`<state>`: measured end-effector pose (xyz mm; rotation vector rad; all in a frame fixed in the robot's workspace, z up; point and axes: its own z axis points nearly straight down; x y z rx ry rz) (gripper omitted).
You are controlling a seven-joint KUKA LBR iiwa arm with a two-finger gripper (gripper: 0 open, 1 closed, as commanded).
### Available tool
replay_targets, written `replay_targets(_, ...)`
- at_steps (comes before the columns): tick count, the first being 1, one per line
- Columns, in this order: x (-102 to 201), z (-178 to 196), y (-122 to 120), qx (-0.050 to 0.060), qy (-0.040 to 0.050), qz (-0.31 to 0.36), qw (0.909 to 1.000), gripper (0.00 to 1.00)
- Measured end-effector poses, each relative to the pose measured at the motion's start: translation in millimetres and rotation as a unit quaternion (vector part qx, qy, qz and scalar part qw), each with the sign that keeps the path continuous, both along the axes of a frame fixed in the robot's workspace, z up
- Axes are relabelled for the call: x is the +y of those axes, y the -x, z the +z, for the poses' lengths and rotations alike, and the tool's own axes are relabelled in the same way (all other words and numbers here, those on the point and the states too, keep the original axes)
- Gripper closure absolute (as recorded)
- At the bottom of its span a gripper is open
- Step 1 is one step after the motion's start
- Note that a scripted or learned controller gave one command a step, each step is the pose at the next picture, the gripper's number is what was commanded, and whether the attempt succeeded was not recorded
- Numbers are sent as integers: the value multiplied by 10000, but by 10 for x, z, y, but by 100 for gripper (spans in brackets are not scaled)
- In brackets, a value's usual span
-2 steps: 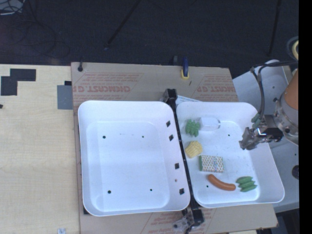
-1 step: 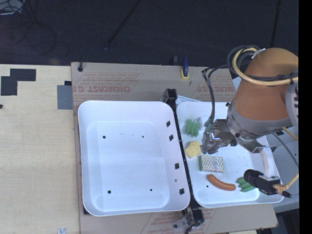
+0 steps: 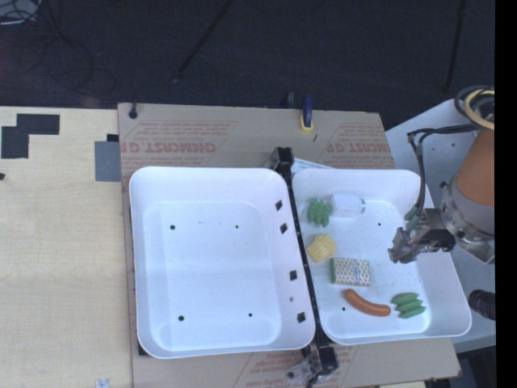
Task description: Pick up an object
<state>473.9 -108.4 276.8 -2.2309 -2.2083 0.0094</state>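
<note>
My gripper (image 3: 401,251) hangs over the right bin (image 3: 440,318); I cannot tell its opening. Descending here risks missing the sausage (image 3: 366,303) and beans (image 3: 409,304).

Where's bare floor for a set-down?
Left bin: its floor shows bare, wall to wall. Right bin: crowded from the broccoli down to the sausage and pea pods; a bare strip under the gripper.

Dark floor (image 3: 242,47) up top with loose cables (image 3: 32,2), light wood bench (image 3: 56,257) on the left, brown cardboard sheet (image 3: 210,140) on it.
</note>
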Motion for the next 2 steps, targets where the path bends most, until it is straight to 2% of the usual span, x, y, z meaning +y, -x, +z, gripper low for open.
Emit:
replay_targets(1, 927, 403, -219, -34, -24, 100, 9999, 100)
replay_targets(2, 879, 478, -208, 0, -14, 65, 10000, 100)
